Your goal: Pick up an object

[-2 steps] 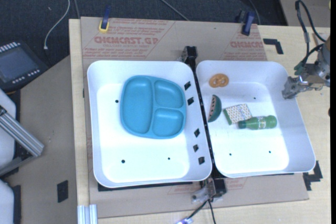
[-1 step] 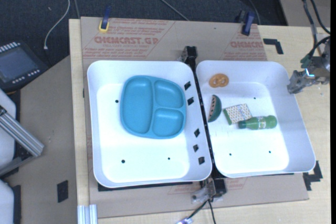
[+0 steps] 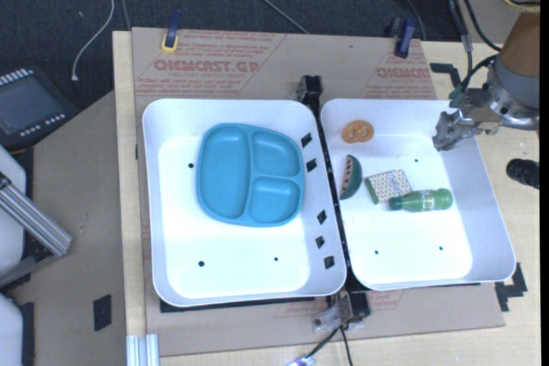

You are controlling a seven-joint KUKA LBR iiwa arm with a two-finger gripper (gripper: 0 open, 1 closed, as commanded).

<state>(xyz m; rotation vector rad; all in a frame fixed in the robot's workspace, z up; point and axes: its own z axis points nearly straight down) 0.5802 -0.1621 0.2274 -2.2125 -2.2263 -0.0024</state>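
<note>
One camera sits up high and looks down at a slant on the whole bench (image 3: 257, 47). It is far enough back to see both white bins (image 3: 171, 270) side by side, with floor behind.

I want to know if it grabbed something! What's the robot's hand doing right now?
Gripper: cannot be told whether open or closed; it hangs over the right white bin's far right edge, apart from the green plastic bottle.

arm: enters from right | gripper (image 3: 449, 133): pointing down-left, low
</note>
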